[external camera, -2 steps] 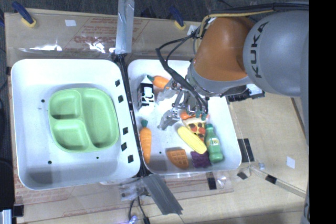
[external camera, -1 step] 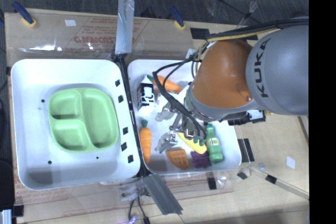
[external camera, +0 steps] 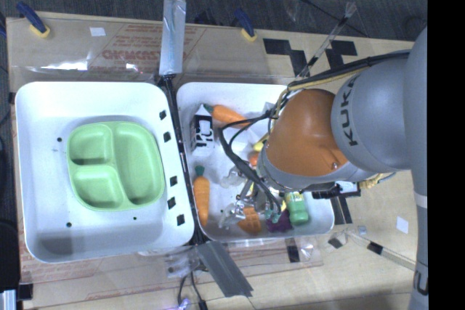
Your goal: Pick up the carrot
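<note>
Mostly, the arm [external camera: 320, 134] hides the right bin [external camera: 190, 156] around one carrot [external camera: 201, 198].

Only readable thing is "KUKA" in dark letters running down the big rounded grey metal arm housing [external camera: 378, 120]. There's reddish print on the brown cardboard sheet [external camera: 123, 47] too, way too blurry to read.

Two white bins [external camera: 36, 156] are seen. A pale green divided plate [external camera: 115, 165] lies in the one farther from the gripper [external camera: 247, 208]. Orange carrots [external camera: 201, 200] and a green block [external camera: 298, 208] are beside the gripper. The arm [external camera: 378, 120] is grey, banded orange.
</note>
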Robot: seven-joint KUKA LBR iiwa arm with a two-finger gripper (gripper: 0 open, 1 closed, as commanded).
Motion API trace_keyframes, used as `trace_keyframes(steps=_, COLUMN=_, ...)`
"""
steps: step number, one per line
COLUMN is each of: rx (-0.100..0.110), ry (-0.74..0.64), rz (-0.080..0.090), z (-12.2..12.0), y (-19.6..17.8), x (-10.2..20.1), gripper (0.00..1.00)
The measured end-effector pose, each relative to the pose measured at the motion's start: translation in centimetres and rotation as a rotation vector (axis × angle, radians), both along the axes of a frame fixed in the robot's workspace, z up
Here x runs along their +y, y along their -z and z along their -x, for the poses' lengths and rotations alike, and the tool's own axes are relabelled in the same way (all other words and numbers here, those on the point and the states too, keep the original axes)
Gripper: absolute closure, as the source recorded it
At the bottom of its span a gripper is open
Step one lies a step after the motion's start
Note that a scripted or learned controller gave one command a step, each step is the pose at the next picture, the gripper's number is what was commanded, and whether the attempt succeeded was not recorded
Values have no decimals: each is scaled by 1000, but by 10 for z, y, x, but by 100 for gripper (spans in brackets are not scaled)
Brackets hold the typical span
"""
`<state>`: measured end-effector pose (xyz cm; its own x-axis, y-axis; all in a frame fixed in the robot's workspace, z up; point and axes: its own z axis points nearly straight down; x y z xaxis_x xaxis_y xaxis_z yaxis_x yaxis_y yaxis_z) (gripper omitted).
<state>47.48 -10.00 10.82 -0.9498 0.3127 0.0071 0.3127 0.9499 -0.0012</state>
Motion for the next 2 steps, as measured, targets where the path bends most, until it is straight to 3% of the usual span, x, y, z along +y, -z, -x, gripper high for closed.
trace_keyframes(steps=1, rx=-6, ry=-9, rz=0, z=-3, y=-12, x=1, gripper=100)
trace_keyframes(steps=2, rx=-7, ry=478, rz=3, z=-2, y=-42, x=-14, gripper=100)
